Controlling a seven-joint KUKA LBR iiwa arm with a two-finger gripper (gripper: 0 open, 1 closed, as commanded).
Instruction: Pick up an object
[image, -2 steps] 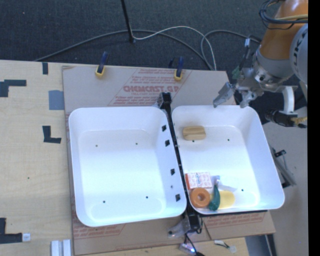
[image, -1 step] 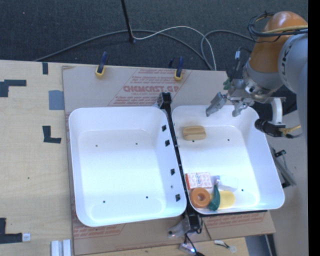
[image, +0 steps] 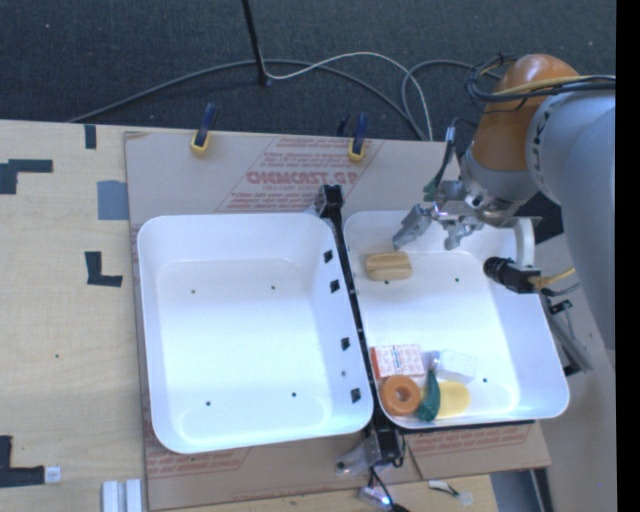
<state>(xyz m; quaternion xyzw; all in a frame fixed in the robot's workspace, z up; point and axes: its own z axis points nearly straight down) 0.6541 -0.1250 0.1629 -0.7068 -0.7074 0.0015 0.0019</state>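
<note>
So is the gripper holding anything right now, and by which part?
Nothing is held. The gripper hangs open above the right bin, its fingers apart, beside the tan block.

white bins (image: 240, 330), tan block (image: 388, 266), orange ring (image: 402, 395)

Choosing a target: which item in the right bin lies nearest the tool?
The tan bread-like block, alone just below the tool; the others cluster at the bin's front edge.

Quick count from us

We count two white bins (image: 160, 300), one tan bread roll (image: 388, 266), one orange tape ring (image: 402, 395), one red-and-white packet (image: 396, 358), one yellow piece (image: 455, 398), and two clamps (image: 203, 133).
</note>
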